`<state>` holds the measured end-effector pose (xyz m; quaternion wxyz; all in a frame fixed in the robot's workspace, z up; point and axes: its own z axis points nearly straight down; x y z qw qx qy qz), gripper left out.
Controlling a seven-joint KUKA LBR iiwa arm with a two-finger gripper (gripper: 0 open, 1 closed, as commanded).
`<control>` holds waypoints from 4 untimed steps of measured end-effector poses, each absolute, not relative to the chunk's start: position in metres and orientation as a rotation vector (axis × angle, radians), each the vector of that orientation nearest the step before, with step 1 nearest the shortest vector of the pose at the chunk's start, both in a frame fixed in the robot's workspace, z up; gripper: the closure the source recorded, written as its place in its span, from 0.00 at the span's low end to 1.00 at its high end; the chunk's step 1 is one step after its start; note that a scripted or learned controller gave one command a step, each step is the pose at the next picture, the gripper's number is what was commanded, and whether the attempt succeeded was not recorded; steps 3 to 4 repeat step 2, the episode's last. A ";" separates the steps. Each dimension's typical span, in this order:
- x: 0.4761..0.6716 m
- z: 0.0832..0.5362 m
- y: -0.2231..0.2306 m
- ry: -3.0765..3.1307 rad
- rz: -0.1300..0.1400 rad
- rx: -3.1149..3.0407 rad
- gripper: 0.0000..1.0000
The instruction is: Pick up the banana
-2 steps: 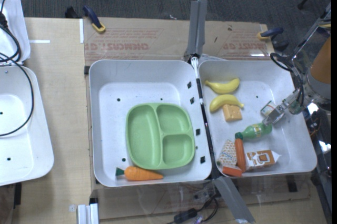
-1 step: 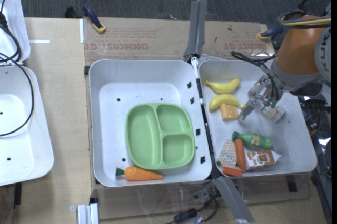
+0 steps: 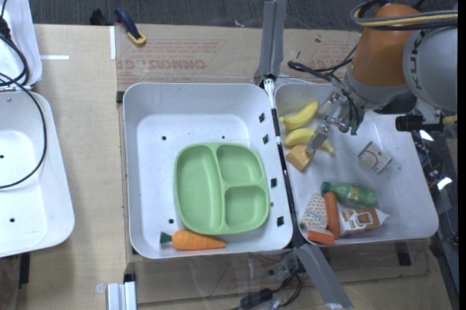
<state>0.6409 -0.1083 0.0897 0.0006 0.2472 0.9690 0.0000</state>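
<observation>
The banana (image 3: 300, 125) lies just left of the tool (image 3: 318, 138) (whether it grips I cannot tell), so I'd center over the fruit's middle, clear of the cheese wedge (image 3: 298, 157) below it.

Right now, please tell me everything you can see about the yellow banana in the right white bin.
The yellow banana looks like smooth plastic toy fruit. Two curved yellow pieces show, one above the other, perhaps a small bunch. It lies flat in the upper left part of the right white bin, close to the left wall. Below it sits a tan wedge-shaped block, close or touching. The gripper is at its right end; whether it grips the banana is unclear.
</observation>
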 end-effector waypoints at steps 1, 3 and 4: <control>0.641 0.096 -0.110 3.042 0.001 0.784 1.00; 0.635 0.188 -0.051 2.826 -0.004 1.375 1.00; 0.635 0.188 -0.051 2.826 -0.004 1.375 1.00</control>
